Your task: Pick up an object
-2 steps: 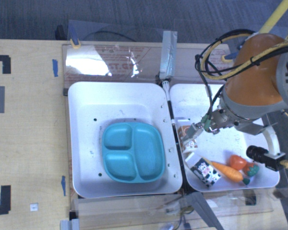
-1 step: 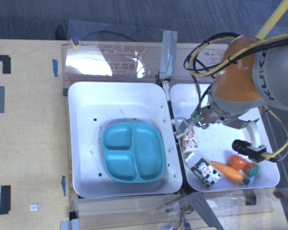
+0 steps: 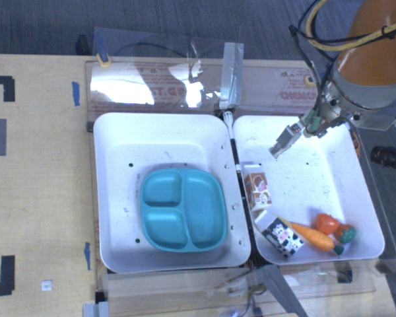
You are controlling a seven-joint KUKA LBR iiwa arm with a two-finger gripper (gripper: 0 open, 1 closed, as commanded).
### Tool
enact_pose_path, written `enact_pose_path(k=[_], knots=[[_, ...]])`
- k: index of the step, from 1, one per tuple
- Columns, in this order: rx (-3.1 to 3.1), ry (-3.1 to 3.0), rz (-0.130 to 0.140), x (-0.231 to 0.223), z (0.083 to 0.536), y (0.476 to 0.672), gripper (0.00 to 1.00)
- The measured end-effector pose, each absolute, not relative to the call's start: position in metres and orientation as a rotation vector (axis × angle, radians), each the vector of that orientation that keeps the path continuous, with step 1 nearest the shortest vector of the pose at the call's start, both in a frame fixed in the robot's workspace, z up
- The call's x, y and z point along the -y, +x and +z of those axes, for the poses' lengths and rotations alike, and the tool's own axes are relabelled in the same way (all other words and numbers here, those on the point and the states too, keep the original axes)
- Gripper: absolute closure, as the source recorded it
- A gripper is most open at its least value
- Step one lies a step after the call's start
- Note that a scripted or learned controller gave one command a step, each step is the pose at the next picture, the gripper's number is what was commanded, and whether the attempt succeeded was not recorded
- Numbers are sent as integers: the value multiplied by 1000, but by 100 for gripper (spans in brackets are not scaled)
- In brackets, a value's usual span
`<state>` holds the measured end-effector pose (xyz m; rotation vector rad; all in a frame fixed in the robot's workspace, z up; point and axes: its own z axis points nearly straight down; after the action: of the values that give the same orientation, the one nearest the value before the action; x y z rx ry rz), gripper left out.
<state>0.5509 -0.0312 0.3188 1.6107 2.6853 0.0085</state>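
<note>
The right bin point(image 3: 363, 177) holds a small brown and white carton point(image 3: 256, 189) by its left wall. At its front lie a black-and-white patterned box point(image 3: 284, 238), an orange carrot point(image 3: 310, 235), a red tomato point(image 3: 327, 222) and a small red and green piece point(image 3: 345, 233). My gripper point(image 3: 284, 141) hangs over the back part of the right bin, tilted down to the left, above and to the right of the carton. I see nothing held in it.
The left bin point(image 3: 119, 144) contains a blue divided plate point(image 3: 183, 209). A grey strip point(image 3: 231, 71) and a shiny plastic sheet point(image 3: 152, 84) lie behind the bins. The arm's orange band point(image 3: 379, 25) and cables point(image 3: 330, 18) fill the upper right.
</note>
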Motion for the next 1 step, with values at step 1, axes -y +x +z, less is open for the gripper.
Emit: enact_pose_path(k=[1], knots=[[-2543,1859,-10,35,190,543,0]])
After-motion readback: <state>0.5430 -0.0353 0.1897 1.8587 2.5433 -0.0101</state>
